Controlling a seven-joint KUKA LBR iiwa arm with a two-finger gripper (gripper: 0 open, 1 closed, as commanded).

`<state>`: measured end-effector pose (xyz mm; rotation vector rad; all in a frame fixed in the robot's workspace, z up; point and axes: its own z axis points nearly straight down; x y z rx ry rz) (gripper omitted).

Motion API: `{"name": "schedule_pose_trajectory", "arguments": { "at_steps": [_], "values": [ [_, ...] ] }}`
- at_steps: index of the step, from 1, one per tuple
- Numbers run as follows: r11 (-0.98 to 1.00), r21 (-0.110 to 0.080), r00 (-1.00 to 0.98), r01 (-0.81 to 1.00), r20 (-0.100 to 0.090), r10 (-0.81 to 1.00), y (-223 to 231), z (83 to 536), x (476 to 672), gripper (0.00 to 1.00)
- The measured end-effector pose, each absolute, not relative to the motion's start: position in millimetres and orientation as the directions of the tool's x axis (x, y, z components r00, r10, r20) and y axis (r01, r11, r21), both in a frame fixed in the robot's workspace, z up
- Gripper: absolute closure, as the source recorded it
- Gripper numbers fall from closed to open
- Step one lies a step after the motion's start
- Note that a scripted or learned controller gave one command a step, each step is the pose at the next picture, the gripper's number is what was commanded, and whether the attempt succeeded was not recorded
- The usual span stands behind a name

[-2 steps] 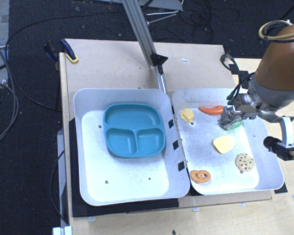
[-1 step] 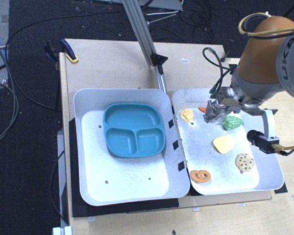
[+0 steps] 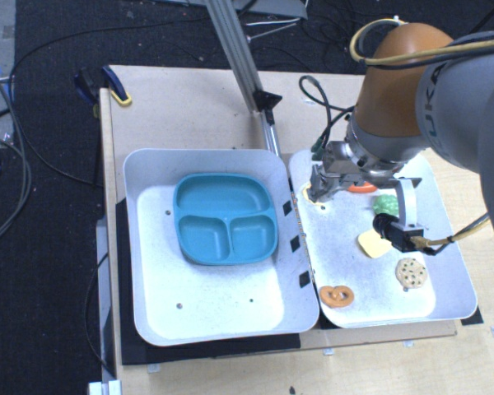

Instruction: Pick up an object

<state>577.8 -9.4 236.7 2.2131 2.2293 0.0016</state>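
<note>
The gripper (image 3: 319, 189) hangs low over the far left part of the right bin (image 3: 346, 245), close to that bin's wall beside the left bin (image 3: 148, 245); whether it is apart or together cannot be told from this slanted view, and nothing can be seen held in it. Just to its right, partly hidden behind the wrist, lies a small orange piece (image 3: 363, 188), and a little further right a green object (image 3: 386, 203). Nearer the camera and to the gripper's right sits a pale yellow wedge-like item (image 3: 373, 243), touching or nearly touching a black fitting on a cable (image 3: 400, 235). Beyond that, further right and toward the front, lies a round speckled cookie (image 3: 411, 273). Toward the front of the bin, almost straight below the gripper in the view, rests a brown pretzel-shaped piece (image 3: 337, 295). Well to the gripper's left, a blue divided plate (image 3: 226, 219) lies in the left bin. Both bins rest on the tabletop (image 3: 181, 105).
</note>
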Motion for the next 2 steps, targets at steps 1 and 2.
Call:
{"name": "schedule_pose_trajectory", "arguments": {
  "at_steps": [1,2],
  "values": [
    [0.008,0.003,-0.008,1.000,0.001,1.000,45,237,604.8,1.00],
    [0.007,0.003,-0.007,1.000,0.002,1.000,94,244,614.3,1.00]
  ]
}}
